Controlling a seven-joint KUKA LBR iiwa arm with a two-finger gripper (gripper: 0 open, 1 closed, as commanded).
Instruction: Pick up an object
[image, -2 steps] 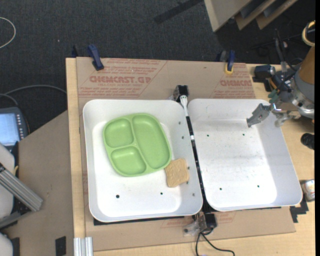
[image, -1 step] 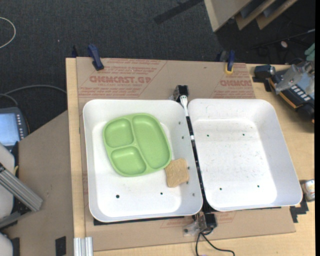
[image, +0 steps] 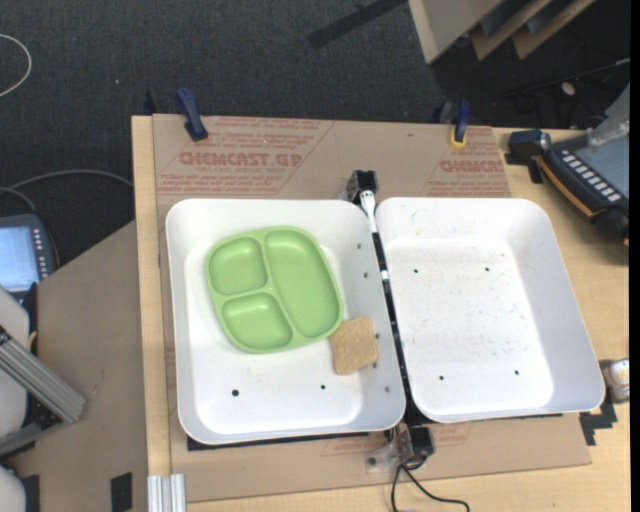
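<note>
Two shallow white plastic bins sat side by side on a brown cardboard-covered tabletop printed with faded red lettering. The left white bin held a light green plastic plate with three compartments, lying flat toward the bin's upper middle. Touching the plate's lower right corner was a small tan, square-cut sponge-like piece, resting on the bin floor near the bin's right wall. The right white bin showed scattered dark specks across its floor. A black cable and small connector ran down the seam between the two bins from their upper edge. At the tabletop's far edge, a blue clamp gripped the board on the left and a blue-and-yellow clamp gripped it on the right. A dark device with an orange edge lay at the upper right, beside the right bin. Whether the tool was apart or together could not be told.
</note>
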